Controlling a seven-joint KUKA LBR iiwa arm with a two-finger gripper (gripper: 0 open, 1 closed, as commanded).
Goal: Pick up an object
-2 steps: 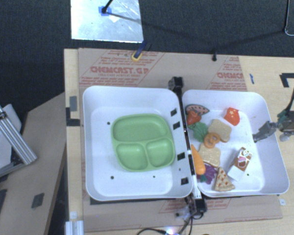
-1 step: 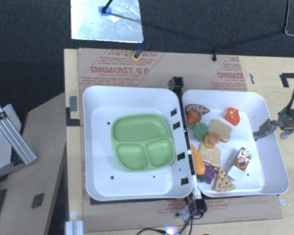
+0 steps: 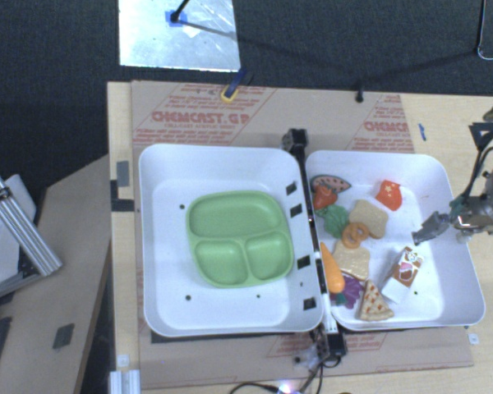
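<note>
Nothing is picked yet: the gripper [image 3: 434, 226] hovers at the right bin's [image 3: 456, 298] right side, grasping nothing visible, its opening unclear. The carton [image 3: 407, 268] lies just beside it, untouched.

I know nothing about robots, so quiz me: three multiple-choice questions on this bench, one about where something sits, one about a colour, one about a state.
1. Where does the green three-compartment plastic plate lie?
A. left white bin
B. right white bin
C. on the cardboard

2. What colour is the carrot-shaped toy?
A. blue
B. orange
C. white

3. Where is the end effector?
A. over the left bin
B. outside both bins
C. over the right bin's right side

Answers: 1 A, the plate lies in the left white bin. 2 B, it looks orange. 3 C, it hangs inside the right white bin, right of the toy food.
</note>
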